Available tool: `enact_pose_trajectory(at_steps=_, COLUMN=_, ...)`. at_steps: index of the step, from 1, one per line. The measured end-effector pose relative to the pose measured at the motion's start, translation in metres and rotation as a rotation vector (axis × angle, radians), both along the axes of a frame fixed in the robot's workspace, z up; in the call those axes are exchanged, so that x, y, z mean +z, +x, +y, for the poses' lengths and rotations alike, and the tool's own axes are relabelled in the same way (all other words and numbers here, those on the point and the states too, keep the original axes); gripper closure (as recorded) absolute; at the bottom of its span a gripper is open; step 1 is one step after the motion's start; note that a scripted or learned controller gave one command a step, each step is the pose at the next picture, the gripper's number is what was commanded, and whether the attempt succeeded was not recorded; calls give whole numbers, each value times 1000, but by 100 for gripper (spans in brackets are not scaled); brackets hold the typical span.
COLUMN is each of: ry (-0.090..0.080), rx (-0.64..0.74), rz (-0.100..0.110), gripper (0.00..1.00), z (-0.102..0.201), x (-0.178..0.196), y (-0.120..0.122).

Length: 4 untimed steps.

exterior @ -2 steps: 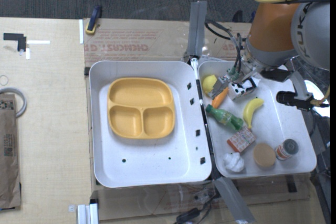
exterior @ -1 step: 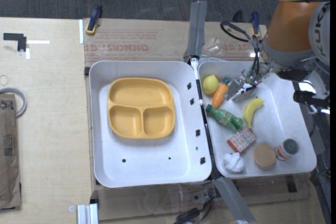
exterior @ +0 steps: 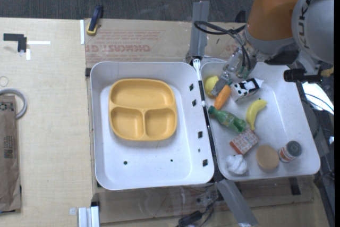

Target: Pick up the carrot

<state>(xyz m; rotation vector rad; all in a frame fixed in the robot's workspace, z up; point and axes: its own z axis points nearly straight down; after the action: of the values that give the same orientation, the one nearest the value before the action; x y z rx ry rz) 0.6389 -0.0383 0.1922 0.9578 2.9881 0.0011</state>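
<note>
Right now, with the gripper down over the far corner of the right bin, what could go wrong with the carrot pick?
1. The carrot lies packed between the lemon and the black-and-white toy; the gripper might close on a neighbour instead.
2. The green bottle sits right by the carrot's lower end, so a push could knock it.
3. The carrot is close to the right bin's left wall, which may block one side of the approach.

carrot (exterior: 222, 97): orange
lemon (exterior: 212, 83): yellow
banana (exterior: 255, 111): yellow
bottle (exterior: 227, 118): green
small box (exterior: 247, 89): white with black patches
carton (exterior: 244, 142): red and white pattern
divided plate (exterior: 142, 109): yellow-orange, plain
left bin (exterior: 106, 157): white
right bin (exterior: 297, 130): white
bench (exterior: 42, 114): pale wood colour
arm (exterior: 281, 5): grey with orange band
</note>
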Motion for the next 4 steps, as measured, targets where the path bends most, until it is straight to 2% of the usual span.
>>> enact_pose_trajectory(at_steps=1, ry=1, rx=-150, rz=3, gripper=0, z=-56, x=-73, y=-40)
enact_pose_trajectory(at_steps=2, ry=0, rx=-310, rz=-1, gripper=0, z=-93, x=-29, y=15)
enact_pose_trajectory(at_steps=3, ry=0, rx=-191, rz=0, gripper=0, z=-27, x=0, y=21)
enact_pose_trajectory(at_steps=4, ry=0, rx=-384, rz=4, gripper=0, z=-30, x=-1, y=-30)
